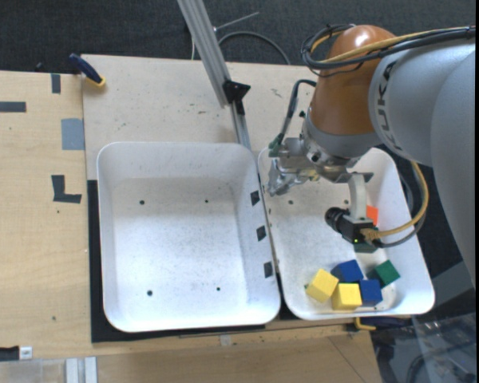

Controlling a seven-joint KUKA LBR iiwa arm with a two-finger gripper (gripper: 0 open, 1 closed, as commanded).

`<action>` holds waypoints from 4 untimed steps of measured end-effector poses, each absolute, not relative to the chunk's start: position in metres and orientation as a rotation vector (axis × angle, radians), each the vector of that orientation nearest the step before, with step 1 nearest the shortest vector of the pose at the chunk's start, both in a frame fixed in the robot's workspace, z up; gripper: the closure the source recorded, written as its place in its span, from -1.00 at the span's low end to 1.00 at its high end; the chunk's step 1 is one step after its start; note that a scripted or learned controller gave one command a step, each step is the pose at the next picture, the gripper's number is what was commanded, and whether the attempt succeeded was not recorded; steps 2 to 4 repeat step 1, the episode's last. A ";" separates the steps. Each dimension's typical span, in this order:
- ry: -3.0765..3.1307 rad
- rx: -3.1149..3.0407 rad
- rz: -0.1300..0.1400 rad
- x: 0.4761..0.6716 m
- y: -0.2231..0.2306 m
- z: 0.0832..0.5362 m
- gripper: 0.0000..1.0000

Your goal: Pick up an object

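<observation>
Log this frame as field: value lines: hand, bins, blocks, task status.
hand: above the right bin's far-left corner, nothing seen held
left bin: white, shallow
right bin: holds the blocks
blocks: near corner cluster: yellow blocks, blue blocks, green block; orange block apart, by the right wall
status: no pick seen yet

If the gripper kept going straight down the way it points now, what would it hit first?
Most likely the bare floor of the right bin, near its upper left corner. The gripper hangs there, apart from the blocks clustered at the bin's near end. Depth is hard to judge from this slant.
</observation>
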State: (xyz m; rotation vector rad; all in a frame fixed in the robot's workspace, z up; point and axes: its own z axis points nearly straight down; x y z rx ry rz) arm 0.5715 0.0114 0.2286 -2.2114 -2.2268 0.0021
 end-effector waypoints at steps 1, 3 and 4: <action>-2.228 -2.210 0.000 0.554 0.070 0.237 1.00; -2.228 -2.210 0.000 0.554 0.070 0.237 1.00; -2.228 -2.210 0.000 0.554 0.070 0.237 1.00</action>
